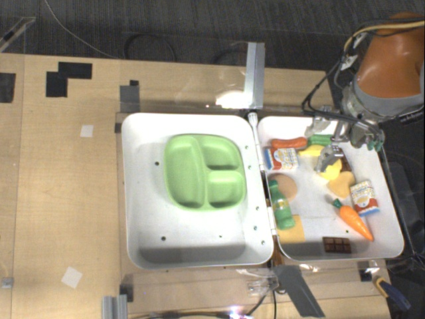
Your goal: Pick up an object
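In the camera view, the arm [388, 65] enters from about two o'clock and the gripper [330, 157] hangs low over the upper part of the right bin [392, 234]. Its tip is just above, perhaps touching, a yellow toy piece [332, 171] near the middle of this bin. It is not possible to tell from this slanted view whether the gripper is released or clenched, and no object is seen clearly held by it.

The things that could be picked all lie in the right bin. At about eleven o'clock in it are a red sausage-like toy [289, 143] and a small white packet [284, 158]. At nine o'clock lies a brown round toy [286, 187], and below it a green bottle [281, 208]. At four o'clock are a carrot [354, 222] and a small carton [364, 198], and at six o'clock a chocolate bar [337, 245]. The left bin [143, 238] bears a green divided tray [202, 171].

As a judgement, the task is at the reaching step: the gripper is down at the objects, but the grasp and the lift are not yet shown as done.
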`<act>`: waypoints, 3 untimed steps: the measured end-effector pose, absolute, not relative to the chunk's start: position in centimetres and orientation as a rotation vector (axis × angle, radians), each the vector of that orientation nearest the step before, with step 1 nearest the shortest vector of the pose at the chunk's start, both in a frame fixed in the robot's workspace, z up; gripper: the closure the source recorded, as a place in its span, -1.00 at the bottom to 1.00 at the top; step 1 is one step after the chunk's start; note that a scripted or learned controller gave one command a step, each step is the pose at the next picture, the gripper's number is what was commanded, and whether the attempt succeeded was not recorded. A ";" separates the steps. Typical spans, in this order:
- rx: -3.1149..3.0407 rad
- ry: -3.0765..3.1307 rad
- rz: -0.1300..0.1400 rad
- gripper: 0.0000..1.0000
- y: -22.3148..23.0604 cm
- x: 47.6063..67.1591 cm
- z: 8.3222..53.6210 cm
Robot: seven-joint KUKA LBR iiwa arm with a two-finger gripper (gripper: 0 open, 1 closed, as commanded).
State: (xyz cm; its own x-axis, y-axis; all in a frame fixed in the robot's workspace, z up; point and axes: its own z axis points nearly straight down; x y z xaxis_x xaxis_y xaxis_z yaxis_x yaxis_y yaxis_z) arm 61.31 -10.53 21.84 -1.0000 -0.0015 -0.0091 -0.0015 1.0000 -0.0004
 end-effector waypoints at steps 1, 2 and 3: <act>-0.027 3.128 -0.003 -1.00 -14.0 58.6 9.8; 0.500 3.082 0.000 -1.00 -10.9 51.8 9.1; 0.279 3.113 -0.002 -1.00 -16.4 55.4 9.0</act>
